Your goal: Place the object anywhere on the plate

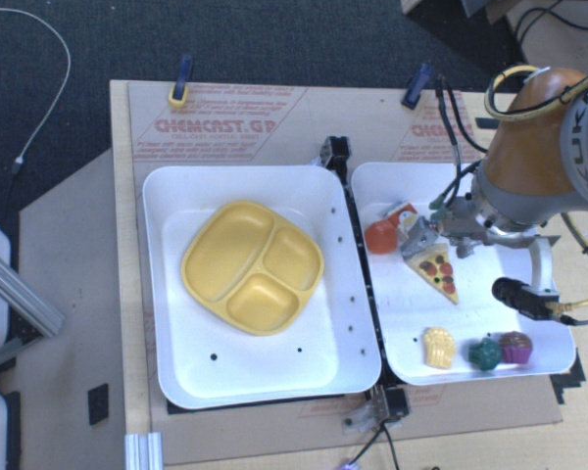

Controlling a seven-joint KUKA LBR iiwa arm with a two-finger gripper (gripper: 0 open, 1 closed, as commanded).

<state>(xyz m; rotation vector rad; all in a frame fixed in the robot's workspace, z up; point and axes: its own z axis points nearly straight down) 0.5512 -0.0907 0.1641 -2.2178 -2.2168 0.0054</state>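
Pizza slice point(435, 272) lying flat in the right bin point(470, 365), yellow with red dots, pointed end toward the near side. Right under the hand point(423, 240), beside a red toy tomato point(380, 237). Cannot tell how the hand stands, or whether anything is caught. Best to pinch the slice across its narrow sides, lift straight up, then carry over to the yellow plate point(252, 267) in the left bin point(176, 360) and set down gently.
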